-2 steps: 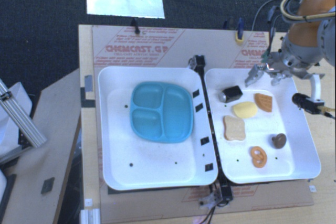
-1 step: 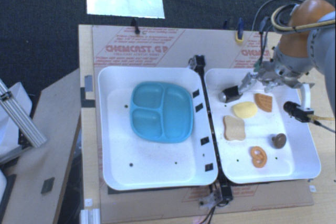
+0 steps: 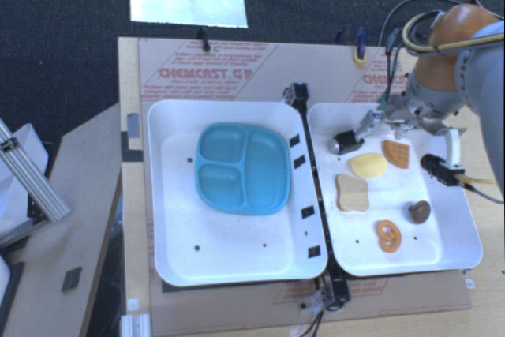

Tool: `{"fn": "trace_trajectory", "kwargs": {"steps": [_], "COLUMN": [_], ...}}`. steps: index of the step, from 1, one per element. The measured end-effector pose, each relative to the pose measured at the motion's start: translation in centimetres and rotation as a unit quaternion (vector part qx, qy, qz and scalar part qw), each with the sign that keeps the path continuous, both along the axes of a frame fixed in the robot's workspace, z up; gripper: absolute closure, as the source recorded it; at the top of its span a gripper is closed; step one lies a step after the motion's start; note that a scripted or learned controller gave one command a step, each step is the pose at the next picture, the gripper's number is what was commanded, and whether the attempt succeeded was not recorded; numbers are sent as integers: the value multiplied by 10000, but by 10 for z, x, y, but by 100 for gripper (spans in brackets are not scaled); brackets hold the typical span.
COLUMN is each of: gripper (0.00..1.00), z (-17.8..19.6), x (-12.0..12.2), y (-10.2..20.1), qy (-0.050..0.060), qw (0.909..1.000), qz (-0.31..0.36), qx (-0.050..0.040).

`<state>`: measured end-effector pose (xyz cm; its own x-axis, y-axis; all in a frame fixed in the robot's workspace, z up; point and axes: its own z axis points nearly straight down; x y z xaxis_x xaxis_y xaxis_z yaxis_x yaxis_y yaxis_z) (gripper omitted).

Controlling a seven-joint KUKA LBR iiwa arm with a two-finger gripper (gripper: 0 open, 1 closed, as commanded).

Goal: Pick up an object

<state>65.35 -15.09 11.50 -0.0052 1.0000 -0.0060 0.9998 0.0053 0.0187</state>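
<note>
Camera view: cardboard-topped bench (image 3: 237, 63), two white bins (image 3: 177, 193), dark carpet (image 3: 63, 12).

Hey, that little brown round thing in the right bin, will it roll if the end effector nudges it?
Probably yes. The brown piece looks rounded and compact, so a sideways nudge may send it rolling across the smooth white bin. It sits apart from the pretzel and bread slice, so nothing nearby would stop it. It seems small, likely light.
</note>
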Motion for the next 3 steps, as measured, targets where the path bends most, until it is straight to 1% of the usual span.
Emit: {"fn": "trace_trajectory", "kwargs": {"steps": [1,2,3], "gripper": [100,100,100], "z": [11,69,115], "x": [2,5,10], "y": [2,12,10], "qy": [-20,51,53], "qw": [10000,10000,10000], "qz": [11,11,9], "qx": [25,21,20]}}
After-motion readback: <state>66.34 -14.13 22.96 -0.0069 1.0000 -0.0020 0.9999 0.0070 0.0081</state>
